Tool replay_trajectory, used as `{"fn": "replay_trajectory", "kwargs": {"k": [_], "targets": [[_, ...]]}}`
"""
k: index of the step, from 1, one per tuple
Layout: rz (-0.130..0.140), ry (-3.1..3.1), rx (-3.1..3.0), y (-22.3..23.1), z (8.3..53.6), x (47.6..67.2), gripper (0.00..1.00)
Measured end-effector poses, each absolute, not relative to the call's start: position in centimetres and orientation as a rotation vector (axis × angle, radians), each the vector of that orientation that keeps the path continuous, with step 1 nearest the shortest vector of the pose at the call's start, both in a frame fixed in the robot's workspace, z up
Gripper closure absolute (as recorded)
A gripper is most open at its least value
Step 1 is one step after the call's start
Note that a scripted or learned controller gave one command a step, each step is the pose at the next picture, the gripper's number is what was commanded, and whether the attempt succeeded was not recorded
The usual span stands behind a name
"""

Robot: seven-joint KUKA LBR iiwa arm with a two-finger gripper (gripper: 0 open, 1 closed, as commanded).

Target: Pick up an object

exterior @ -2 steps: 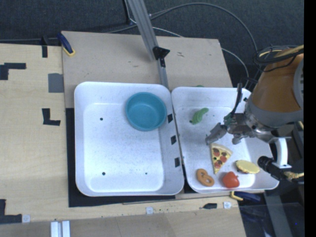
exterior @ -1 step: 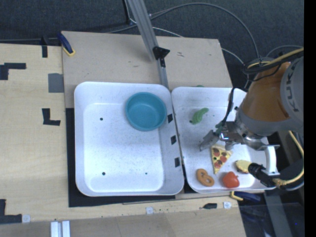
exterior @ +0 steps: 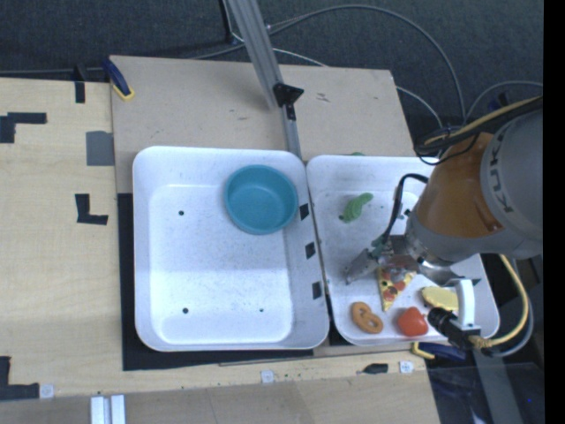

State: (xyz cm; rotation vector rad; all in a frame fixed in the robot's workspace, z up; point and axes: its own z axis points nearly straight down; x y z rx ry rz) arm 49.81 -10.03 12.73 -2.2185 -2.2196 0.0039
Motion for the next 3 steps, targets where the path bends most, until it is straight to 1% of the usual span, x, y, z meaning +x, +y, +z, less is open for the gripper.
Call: {"fn": "replay_trajectory", "kwargs": {"k": [1, 2, 3], "targets": [[0.001, -2.222, -2.22, -10.0, 13.9, 49.9, 1.0], [-0.003, -2.224, -2.223, -10.2, 19.1, 50.9, 1.0], [-0.004, -2.224, -2.224, -10.8, 25.0, 50.4, 1.0]]}}
